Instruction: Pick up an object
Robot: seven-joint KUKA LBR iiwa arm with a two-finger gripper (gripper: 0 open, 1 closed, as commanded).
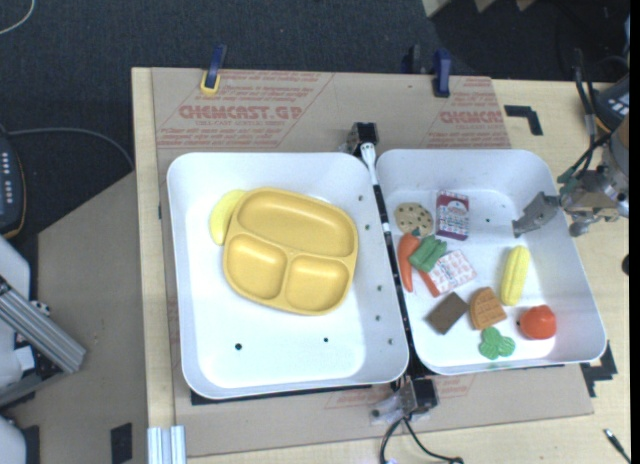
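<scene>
The claw [540, 214] hangs over the right bin's [570, 282] right rim; whether it is wide or narrow I cannot tell. Just below it lies a yellow corn cob [515, 273], ridged and upright.

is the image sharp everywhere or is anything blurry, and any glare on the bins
Camera view: the yellow tray and toy food such as the corn are fairly sharp; the claw at the right edge looks soft; lighting is even, with no strong glare on the white bins, only faint shadows.

"CHEMCAST GP" on brown board [250, 102]
</scene>
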